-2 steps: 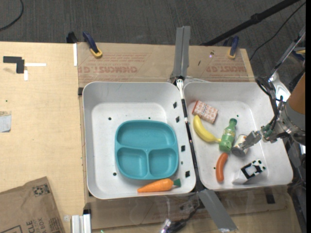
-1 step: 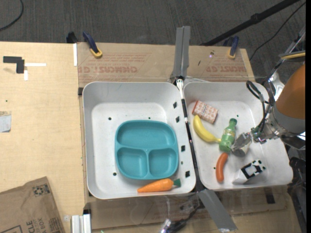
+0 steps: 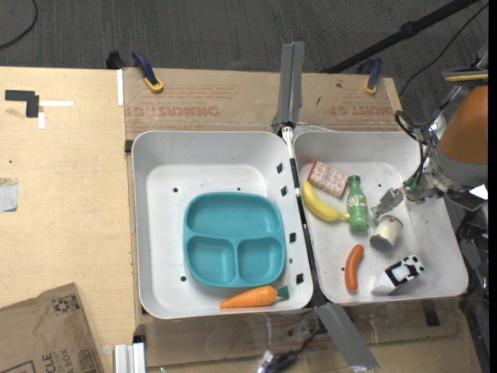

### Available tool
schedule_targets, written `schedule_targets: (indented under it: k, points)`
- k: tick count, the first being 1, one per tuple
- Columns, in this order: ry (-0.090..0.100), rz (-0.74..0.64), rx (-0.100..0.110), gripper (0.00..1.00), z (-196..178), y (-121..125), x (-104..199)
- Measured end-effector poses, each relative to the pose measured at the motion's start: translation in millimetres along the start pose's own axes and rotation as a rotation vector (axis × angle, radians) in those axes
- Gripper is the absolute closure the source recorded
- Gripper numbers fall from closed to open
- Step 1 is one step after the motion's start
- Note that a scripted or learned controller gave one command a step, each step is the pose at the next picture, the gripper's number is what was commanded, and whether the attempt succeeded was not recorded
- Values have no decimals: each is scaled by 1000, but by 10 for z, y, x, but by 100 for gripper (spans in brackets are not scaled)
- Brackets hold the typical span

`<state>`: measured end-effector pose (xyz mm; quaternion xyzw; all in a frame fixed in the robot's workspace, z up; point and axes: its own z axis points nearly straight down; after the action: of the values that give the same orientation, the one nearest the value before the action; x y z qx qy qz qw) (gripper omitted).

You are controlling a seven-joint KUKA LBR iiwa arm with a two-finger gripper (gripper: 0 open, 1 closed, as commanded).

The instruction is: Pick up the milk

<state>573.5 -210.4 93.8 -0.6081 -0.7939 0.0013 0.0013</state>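
The milk (image 3: 404,272) is a small white carton with black cow patches, lying in the front right corner of the right bin (image 3: 446,231). My gripper (image 3: 387,203) hangs over the middle of that bin, behind the milk and a little to its left, well apart from it. It is just right of a green bottle (image 3: 357,203) and directly above a small white and grey cup (image 3: 386,231). Nothing shows in its grasp. The arm's orange band (image 3: 470,127) is at the right edge.
The right bin also holds a pink box (image 3: 328,178), a banana (image 3: 321,205) and a red sausage (image 3: 353,266). In the left bin (image 3: 155,208) lie a teal divided plate (image 3: 234,239) and a carrot (image 3: 250,298). A metal divider (image 3: 290,92) runs between the bins.
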Motion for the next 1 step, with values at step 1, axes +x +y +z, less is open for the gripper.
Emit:
schedule_targets:
  k: [1]
  points:
    - [1,-70,0,0,52,-578,200]
